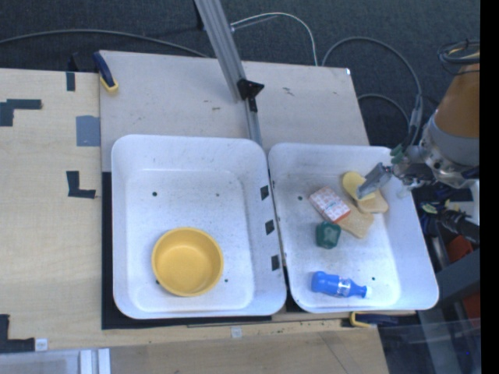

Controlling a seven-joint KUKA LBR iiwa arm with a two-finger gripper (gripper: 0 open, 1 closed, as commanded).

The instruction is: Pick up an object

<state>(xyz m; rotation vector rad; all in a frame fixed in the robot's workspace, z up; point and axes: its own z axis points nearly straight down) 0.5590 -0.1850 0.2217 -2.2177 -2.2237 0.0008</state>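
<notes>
The right bin point(413, 275) holds several small things. A yellow rounded piece point(352, 182) lies at its upper right, with tan blocks point(361, 223) just below it. Beside them are a red-and-white patterned packet point(328, 205) and a small dark green object point(327, 235). A blue bottle point(337, 285) lies on its side near the front. My gripper point(373, 181) reaches in from the right and sits low over the yellow piece and the upper tan block, touching or nearly touching them. Nothing is visibly lifted.
A yellow bowl point(187, 261) stands in the front of the left bin point(125, 209). A slanted metal post point(226, 41) rises behind the bins. Cables run across the dark floor at the back right. The arm's grey and orange body point(456, 127) is beyond the right bin's edge.
</notes>
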